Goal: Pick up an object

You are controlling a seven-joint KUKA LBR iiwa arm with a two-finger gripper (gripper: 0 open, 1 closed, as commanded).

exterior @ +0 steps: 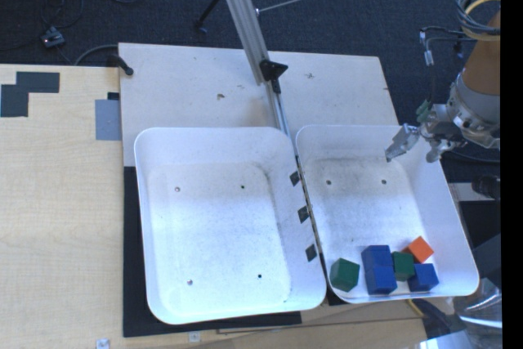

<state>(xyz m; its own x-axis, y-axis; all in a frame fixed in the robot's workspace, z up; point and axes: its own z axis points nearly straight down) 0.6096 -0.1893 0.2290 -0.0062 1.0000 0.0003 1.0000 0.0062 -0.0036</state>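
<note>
Taking the right bin [445, 200] as the landmark, a cluster of small blocks is seen gathered in its near corner, close to the front rim. A dark green block [345, 273] lies nearest the divider side of that bin, slightly apart from the rest. Just beside it toward the outer wall stands a large blue block [378, 268], with a second green block [403, 263] touching it, a small blue block [422, 278] at the near outer edge, and an orange block [420, 248] set just behind these. The middle of the right bin's floor is seen as bare and speckled. Farther back, over the far outer rim of the right bin, the gripper [416, 145] is held with its fingers spread apart and nothing between them, well apart from the blocks. The left bin [155, 217] is placed alongside the right bin, the two rims touching.
</note>
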